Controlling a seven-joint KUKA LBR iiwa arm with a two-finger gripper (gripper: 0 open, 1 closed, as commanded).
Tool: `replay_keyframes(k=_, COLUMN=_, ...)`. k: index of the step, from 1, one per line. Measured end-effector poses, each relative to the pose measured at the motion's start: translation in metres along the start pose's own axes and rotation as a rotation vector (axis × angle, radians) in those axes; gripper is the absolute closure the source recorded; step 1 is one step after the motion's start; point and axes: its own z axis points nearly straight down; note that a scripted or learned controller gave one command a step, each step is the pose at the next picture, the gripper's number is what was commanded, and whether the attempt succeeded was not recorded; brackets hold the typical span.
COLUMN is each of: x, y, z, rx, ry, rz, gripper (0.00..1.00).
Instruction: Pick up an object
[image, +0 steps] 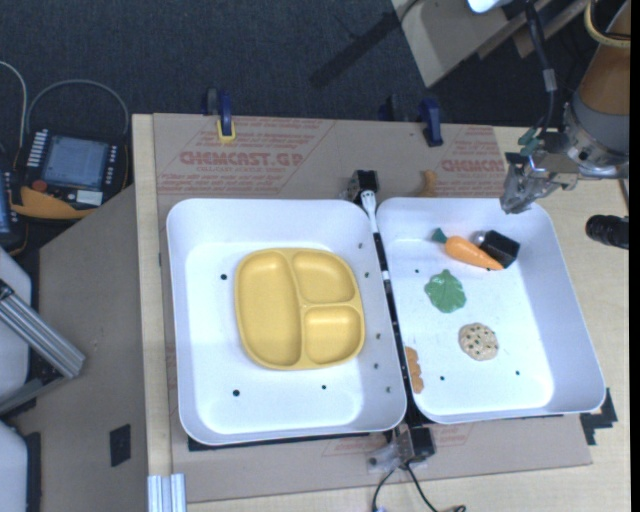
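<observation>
The right bin (560, 330) holds an orange carrot (468, 250), a small black block (499, 247) touching the carrot's right end, a green leafy piece (445, 291) and a chocolate-chip cookie (479, 341). A small orange bit (413, 368) lies by the bin's left wall. My gripper (520, 196) hangs over the far right corner of this bin, above and to the right of the carrot, with nothing seen between its fingers.
The left bin (200, 390) carries a yellow three-part plate (299, 306). A black divider clamp (366, 186) sits between the bins at the back. Blue clamps (226, 110) hold the cardboard base. A handheld pendant (72, 165) lies off the bench at left.
</observation>
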Motion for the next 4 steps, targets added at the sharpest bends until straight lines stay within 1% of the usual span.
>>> replay_keyframes(k=1, x=0.056, y=-0.001, z=0.012, rx=0.001, ry=0.001, rz=-0.002, gripper=1.0)
replay_keyframes(k=2, x=0.118, y=-0.01, z=0.022, rx=0.002, ry=0.002, rz=-0.002, gripper=1.0)
replay_keyframes(k=3, x=0.165, y=-0.022, z=0.017, rx=0.001, ry=0.001, rz=-0.001, gripper=1.0)
replay_keyframes(k=4, x=0.222, y=-0.031, z=0.033, rx=0.003, ry=0.001, rz=-0.001, gripper=1.0)
